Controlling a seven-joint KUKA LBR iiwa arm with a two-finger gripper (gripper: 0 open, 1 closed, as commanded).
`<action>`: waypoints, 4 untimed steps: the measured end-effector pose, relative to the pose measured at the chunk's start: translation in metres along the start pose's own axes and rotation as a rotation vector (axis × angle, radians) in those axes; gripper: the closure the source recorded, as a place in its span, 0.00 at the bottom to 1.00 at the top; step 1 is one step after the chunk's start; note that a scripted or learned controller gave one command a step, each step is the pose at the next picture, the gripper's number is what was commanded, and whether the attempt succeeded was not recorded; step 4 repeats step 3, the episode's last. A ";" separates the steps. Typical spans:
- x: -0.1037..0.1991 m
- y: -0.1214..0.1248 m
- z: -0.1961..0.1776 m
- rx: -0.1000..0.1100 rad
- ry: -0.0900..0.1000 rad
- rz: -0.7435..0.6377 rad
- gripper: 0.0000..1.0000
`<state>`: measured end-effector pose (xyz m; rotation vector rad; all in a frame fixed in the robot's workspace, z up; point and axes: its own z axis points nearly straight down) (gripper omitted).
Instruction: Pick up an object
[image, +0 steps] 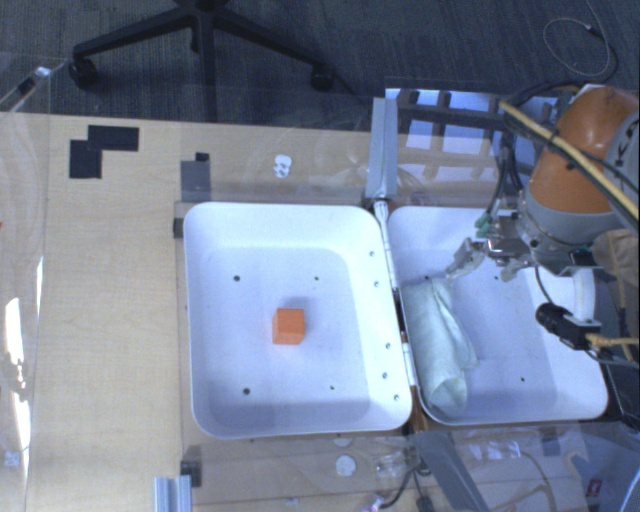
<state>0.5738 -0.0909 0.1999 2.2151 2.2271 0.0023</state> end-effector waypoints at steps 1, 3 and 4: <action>-0.016 0.011 0.084 0.001 0.000 0.028 0.00; 0.027 0.018 -0.021 -0.003 0.000 0.159 1.00; 0.027 0.018 -0.021 -0.003 0.000 0.159 1.00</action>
